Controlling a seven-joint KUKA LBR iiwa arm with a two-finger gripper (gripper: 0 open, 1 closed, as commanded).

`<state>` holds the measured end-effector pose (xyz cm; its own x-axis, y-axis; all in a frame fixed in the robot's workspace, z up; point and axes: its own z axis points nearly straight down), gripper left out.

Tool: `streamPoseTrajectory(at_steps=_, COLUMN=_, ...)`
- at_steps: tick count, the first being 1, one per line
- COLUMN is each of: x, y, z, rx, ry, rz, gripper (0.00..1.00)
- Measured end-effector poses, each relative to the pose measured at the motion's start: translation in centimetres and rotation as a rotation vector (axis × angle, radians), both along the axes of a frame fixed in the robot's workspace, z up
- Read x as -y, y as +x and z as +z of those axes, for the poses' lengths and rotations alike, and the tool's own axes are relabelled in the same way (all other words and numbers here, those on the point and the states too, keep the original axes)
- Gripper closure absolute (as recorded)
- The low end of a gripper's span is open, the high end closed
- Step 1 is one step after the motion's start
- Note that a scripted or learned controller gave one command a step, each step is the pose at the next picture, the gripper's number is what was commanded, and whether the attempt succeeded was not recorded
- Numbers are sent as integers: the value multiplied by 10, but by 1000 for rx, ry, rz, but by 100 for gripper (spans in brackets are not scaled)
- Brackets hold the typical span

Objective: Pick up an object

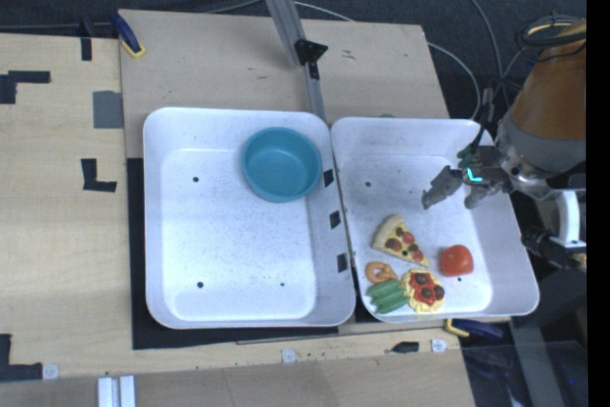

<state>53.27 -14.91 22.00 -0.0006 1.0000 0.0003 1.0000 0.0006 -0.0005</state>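
The gripper (pixel 456 193) hangs open over the right bin (pixel 381 148) and holds nothing. Below it lie a pizza slice (pixel 400 240), a tomato (pixel 457 259) and more toy food (pixel 405 289). A blue bowl (pixel 281 164) sits in the left bin (pixel 191 253).

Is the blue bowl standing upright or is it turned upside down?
Upright. The blue bowl in the left bin shows its open mouth to the camera: the rim rings a hollow inside, where nothing is seen.

2 white bins (pixel 172 205) – 1 blue bowl (pixel 281 164), 1 pizza slice (pixel 398 239), 1 tomato (pixel 457 259), 3 other toy foods (pixel 405 289)
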Motion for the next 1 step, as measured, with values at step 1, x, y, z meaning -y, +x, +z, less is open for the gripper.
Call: streamPoseTrajectory(at_steps=1, x=0, y=0, z=0, rx=0, ry=0, rz=0, gripper=0)
